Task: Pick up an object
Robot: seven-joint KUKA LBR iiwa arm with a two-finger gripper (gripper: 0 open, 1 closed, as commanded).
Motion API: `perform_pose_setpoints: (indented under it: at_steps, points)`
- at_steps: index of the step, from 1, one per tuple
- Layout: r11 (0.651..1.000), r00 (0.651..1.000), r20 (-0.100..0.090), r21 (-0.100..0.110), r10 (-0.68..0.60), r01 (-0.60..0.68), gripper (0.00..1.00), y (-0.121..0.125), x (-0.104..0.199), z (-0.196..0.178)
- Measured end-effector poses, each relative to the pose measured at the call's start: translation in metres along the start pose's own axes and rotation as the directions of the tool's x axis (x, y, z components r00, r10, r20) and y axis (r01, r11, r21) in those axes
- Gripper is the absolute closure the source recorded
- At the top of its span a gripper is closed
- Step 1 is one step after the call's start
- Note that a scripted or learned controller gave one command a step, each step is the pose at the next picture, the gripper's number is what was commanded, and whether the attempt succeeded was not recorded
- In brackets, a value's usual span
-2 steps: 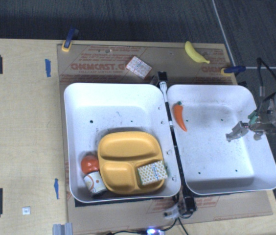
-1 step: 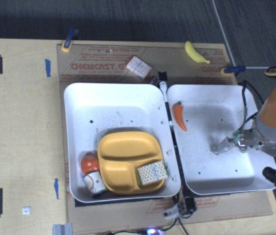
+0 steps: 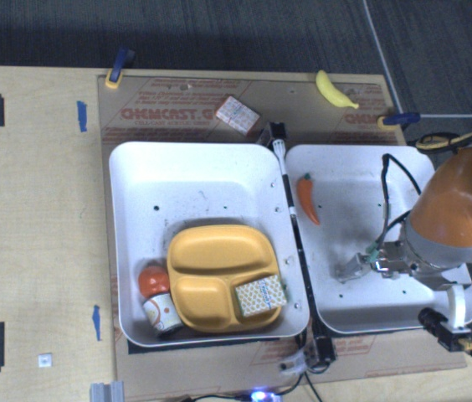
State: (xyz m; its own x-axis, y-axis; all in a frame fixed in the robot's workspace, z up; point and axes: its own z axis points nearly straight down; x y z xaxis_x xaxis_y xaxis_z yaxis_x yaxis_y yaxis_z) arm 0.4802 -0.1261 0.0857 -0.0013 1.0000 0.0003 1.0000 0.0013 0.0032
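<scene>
Bench: pale wood with black marks and blue tape strips at its left; a brown board lies under both bins.
Left bin: white and shallow, its upper half bare.
Small jar: red top, white body, lying in the left bin's lower left corner, touching the yellow tray's left edge.
Yellow tray: a divided dish in the lower half of the left bin, with three compartments.
Patterned sponge: a green-white block resting in the tray's lower right compartment.
Small card: checked, lying on the brown board above the left bin.
Banana: yellow, on the board above the right bin, outside both bins.
Right bin: white, just beside the left bin, a dark strip between the two.
Carrot: orange with a green tip, lying in the right bin's upper left, near the wall shared with the left bin; it lies up and to the left of the gripper, well apart from it.
Gripper: low over the right bin's floor near its middle, pointing left; whether the fingers are spread or pressed together cannot be told, and nothing shows between them.
Arm: grey with an orange band, reaching in from the right over the right bin's right side, with black cables looping above it.
</scene>
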Motion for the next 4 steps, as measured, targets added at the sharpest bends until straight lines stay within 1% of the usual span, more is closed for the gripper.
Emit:
perform_pose_setpoints:
  at_steps: [1,3,4]
  points:
    - [1.000,1.000,-0.001,0.000,0.000,0.000,0.00,0.0006,0.0328,-0.0001]
    - [1.000,1.000,0.000,-0.001,0.000,0.000,0.00,0.0005,0.0283,-0.0002]
    - [1.000,1.000,0.001,-0.001,0.002,-0.002,0.00,0.0006,0.0312,-0.0001]
